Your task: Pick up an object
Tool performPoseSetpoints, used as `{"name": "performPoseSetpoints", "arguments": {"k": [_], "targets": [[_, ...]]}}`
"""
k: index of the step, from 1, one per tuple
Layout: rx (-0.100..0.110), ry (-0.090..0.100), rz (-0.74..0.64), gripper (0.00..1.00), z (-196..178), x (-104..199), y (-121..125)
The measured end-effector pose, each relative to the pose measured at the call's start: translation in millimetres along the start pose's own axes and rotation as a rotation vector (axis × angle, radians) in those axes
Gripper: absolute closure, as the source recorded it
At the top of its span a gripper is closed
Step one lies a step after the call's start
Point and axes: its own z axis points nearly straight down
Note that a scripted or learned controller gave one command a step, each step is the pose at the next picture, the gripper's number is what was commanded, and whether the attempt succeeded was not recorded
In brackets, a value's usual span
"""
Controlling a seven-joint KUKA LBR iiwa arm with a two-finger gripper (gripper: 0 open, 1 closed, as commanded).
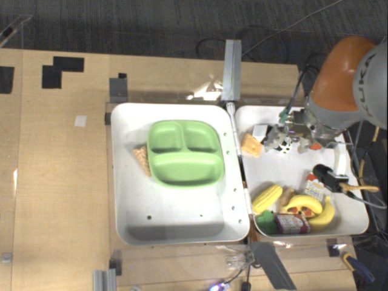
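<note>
Wooden bench (60, 174) carries two white bins. Over the far end of the right bin (290, 173) hangs the gripper (282, 139); I cannot tell how wide it is spread. Just left of it lies an orange wedge (251, 145). Toward the near end sit a corn cob (267, 197), a banana (316, 211) and a dark red box (291, 224). The left bin (176, 220) holds a green plate (183, 152).

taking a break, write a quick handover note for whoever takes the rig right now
Hand: low over the back of the right bin; open or shut is not readable.
Right bin: orange wedge just beside the hand, near the divider; corn, banana and dark red box clustered at the front.
Left bin: green divided plate, a tan piece at its left edge.
Done: nothing seen lifted.
Left: grasp one object and raise it; the wedge looks nearest.
</note>
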Motion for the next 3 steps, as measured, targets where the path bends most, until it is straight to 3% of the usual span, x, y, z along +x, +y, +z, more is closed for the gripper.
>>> {"name": "performPoseSetpoints", "arguments": {"k": [1, 2, 3], "targets": [[0.001, 0.000, -0.022, 0.00, 90, -38, 59], [0.068, -0.007, 0.100, 0.00, 93, -32, 76], [-0.010, 0.001, 0.289, 0.00, 95, -61, 35]]}}
